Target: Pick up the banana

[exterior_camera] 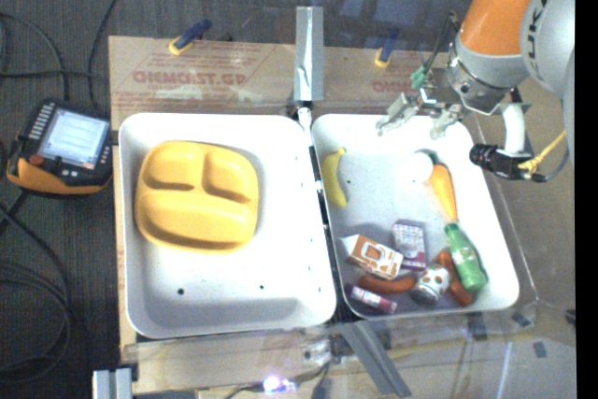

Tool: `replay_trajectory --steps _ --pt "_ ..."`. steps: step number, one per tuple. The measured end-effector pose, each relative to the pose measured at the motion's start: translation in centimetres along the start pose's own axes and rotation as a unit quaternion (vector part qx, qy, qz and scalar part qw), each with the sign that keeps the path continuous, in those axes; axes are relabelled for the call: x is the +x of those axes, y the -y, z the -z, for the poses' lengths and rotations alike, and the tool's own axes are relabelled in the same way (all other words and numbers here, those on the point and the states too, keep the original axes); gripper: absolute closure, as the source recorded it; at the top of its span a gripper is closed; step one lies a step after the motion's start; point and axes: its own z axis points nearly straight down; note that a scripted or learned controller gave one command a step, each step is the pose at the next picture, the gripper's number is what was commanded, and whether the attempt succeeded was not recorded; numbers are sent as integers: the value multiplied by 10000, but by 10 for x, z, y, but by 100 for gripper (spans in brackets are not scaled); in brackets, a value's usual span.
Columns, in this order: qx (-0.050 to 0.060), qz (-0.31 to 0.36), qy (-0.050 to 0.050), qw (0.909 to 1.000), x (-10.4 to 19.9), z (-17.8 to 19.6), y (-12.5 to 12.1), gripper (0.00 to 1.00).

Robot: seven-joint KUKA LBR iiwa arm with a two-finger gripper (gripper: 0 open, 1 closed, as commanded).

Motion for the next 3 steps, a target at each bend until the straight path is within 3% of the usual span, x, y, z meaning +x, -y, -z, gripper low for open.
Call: replay_trajectory --steps 1,2,3 --pt "-5 958 1 9954 9 -140 12 0" --pt "-5 962 0 9954 -18 -107 23 0" --pt "-16 326 36 9995 7 -146 -32 0"
